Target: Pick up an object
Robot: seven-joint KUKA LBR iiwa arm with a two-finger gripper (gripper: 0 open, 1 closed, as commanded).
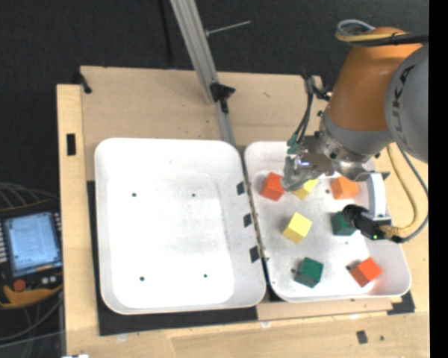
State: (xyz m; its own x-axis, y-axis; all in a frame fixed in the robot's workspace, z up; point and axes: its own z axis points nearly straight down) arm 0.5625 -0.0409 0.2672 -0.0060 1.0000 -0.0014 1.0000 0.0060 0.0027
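Near the right bin's (403, 278) far edge — pincer (297, 176) among blocks.

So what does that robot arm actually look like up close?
The arm is a thick rounded grey tube with a broad orange band above the wrist and dark lettering on its side. Thin cables loop around the wrist. It ends in a small metallic gripper, with a white and black part fixed beside it.

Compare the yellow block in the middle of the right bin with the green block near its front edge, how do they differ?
The yellow block is yellow; the green block is dark green. The yellow block sits mid-bin, nearer the gripper; the green block lies closer to the right bin's front rim. Both are small cubes lying apart from other blocks.
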